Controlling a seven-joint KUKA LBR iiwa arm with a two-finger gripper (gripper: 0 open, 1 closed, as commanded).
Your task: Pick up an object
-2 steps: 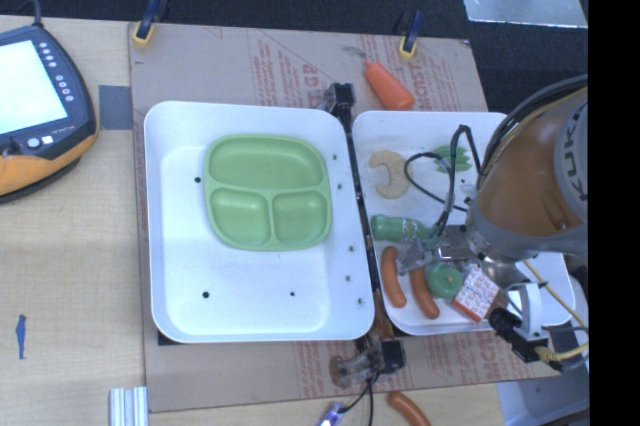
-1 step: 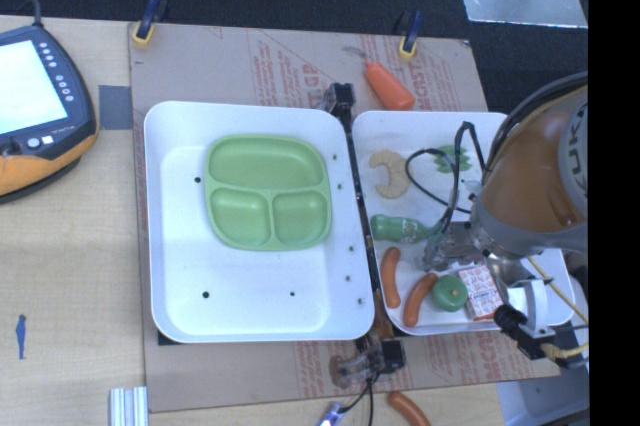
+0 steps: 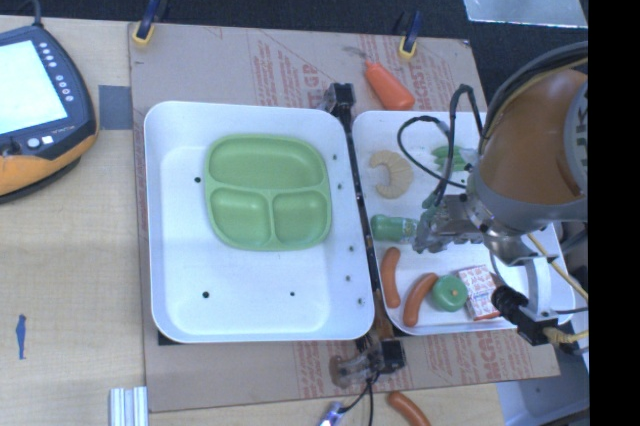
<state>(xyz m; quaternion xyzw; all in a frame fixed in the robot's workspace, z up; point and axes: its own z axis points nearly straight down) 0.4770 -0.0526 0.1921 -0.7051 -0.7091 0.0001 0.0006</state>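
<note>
The grey arm with its orange band reaches in from the right over the right bin (image 3: 372, 129). Its gripper (image 3: 432, 232) hangs low in the bin's middle, just right of a green bottle (image 3: 392, 228) lying on its side. Near the gripper lie a beige crescent-shaped piece (image 3: 392, 172), a red sausage (image 3: 390, 276), an orange sausage (image 3: 420, 299), a green round piece (image 3: 450, 292) and a red-and-white packet (image 3: 479, 291). A small green item (image 3: 445, 154) shows at the bin's far side, partly behind cables. The arm's body hides the right part of the bin.
The left bin (image 3: 175, 304) holds a green divided plate (image 3: 268, 191). An orange carrot (image 3: 388, 86) lies on the cardboard behind the right bin, and another sausage (image 3: 410, 407) lies in front of it. A control pendant (image 3: 35, 109) sits at the far left.
</note>
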